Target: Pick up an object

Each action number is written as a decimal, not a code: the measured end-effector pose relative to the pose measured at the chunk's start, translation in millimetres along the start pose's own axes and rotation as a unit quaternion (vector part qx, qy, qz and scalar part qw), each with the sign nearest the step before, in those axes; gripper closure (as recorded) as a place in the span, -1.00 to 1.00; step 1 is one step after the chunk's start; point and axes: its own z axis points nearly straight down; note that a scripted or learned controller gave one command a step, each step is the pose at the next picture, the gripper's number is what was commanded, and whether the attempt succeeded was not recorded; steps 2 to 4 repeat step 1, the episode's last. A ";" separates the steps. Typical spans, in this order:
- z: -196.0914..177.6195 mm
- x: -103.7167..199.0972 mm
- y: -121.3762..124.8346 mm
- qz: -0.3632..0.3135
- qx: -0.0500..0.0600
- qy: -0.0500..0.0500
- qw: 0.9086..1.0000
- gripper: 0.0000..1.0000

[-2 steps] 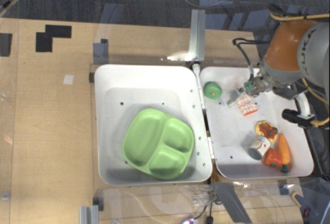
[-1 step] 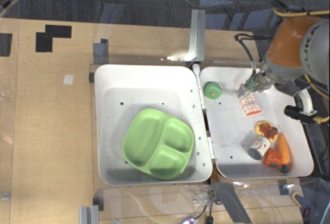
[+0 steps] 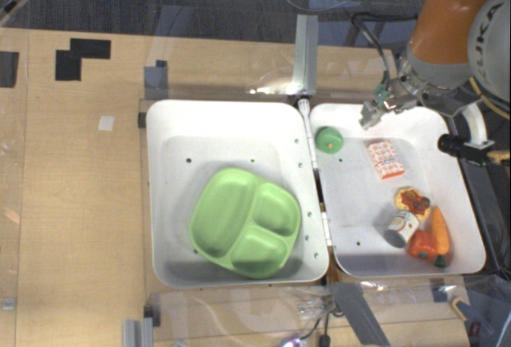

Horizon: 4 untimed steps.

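Approach step, nothing lifted yet. Gripper (image 3: 374, 112) hung over the back edge of the right bin (image 3: 351, 226), apart from every item; whether it was spread or pinched could not be told. Nearest candidates: one green ball (image 3: 328, 139) by the divider, one red-and-white packet (image 3: 385, 159). Next move calls for lowering onto one. Also counted: one can (image 3: 399, 227), one carrot (image 3: 439, 230), one green plate (image 3: 246, 221) in the left bin (image 3: 172, 138).

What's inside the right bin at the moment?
The right bin holds a green round piece, a red-and-white packet, a small can and orange toy food. The gripper covers part of the rear edge.
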 end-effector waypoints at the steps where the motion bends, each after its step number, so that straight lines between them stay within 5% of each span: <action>1: 9.3 13.8 -20.6 0.008 0.002 0.001 1.000 1.00; 4: 9.3 13.8 -20.6 0.008 0.002 0.001 1.000 1.00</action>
